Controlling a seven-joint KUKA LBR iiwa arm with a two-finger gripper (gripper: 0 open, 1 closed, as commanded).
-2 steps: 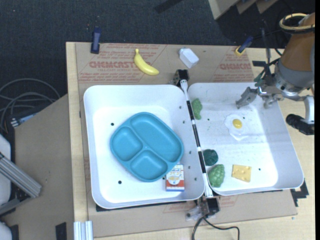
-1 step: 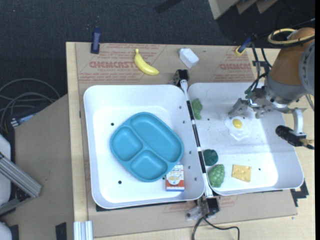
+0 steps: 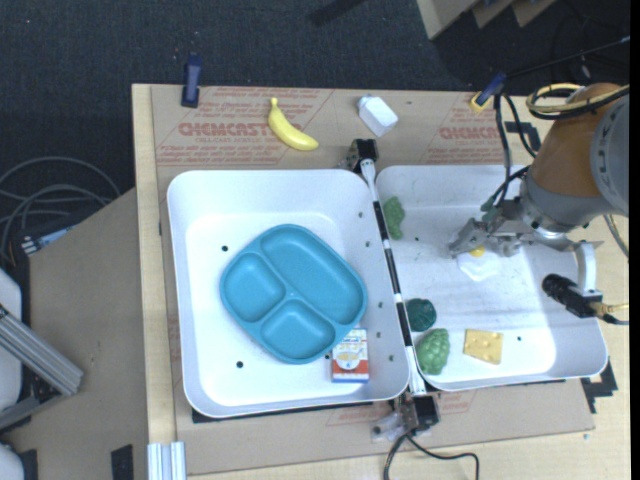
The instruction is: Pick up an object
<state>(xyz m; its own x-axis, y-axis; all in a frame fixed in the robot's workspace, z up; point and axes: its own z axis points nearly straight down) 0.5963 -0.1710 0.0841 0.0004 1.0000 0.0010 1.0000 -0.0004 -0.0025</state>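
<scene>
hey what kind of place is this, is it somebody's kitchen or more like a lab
Most likely a robotics lab, not a kitchen. A grey and orange robot arm reaches over two white bins on a cardboard-covered bench, loose cables lie on dark carpet, and the food, like the banana, looks like toys.
</scene>
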